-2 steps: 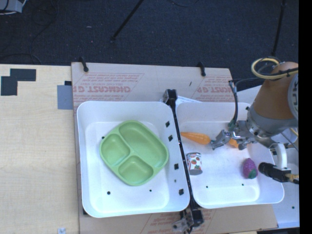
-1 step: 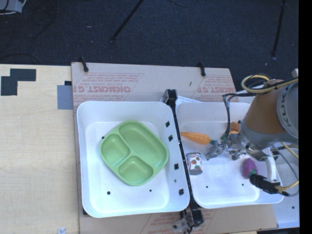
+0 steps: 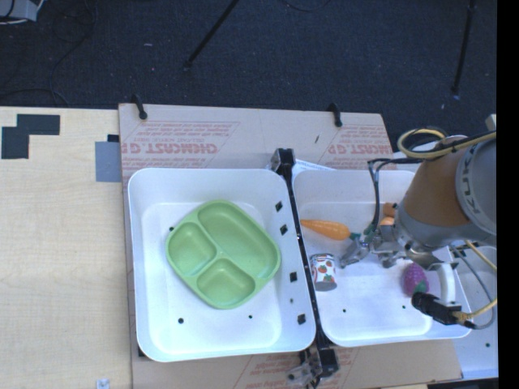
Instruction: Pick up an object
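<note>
You see the gripper (image 3: 354,254) low in the right bin (image 3: 381,331), fingers slightly apart, gripping nothing, poised between the orange carrot (image 3: 324,229) and small printed cup (image 3: 323,271), likely choosing one.

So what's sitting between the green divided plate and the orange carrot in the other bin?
In the camera view, just the black divider where the two white bins meet lies between the green divided plate and the orange carrot.

Arm (image 3: 454,197) cut off at right — tool (image 3: 355,254) blurred
</note>
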Motion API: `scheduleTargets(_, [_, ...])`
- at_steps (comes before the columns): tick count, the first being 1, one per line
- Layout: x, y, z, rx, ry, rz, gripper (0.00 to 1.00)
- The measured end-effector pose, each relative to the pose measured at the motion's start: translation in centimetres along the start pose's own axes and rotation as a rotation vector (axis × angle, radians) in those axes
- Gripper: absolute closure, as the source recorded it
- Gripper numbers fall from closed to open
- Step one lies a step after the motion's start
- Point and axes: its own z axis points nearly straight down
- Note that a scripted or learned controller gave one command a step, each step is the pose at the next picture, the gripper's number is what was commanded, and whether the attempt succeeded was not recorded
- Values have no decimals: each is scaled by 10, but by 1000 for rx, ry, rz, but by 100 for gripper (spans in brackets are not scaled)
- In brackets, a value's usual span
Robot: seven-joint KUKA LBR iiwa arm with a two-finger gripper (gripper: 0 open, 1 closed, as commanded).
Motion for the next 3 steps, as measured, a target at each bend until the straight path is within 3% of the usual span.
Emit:
scheduleTargets(1, [-1,0,-11,0,0,5,100])
scheduleTargets(3, [1,4,-117,-8,-2,-2,100])
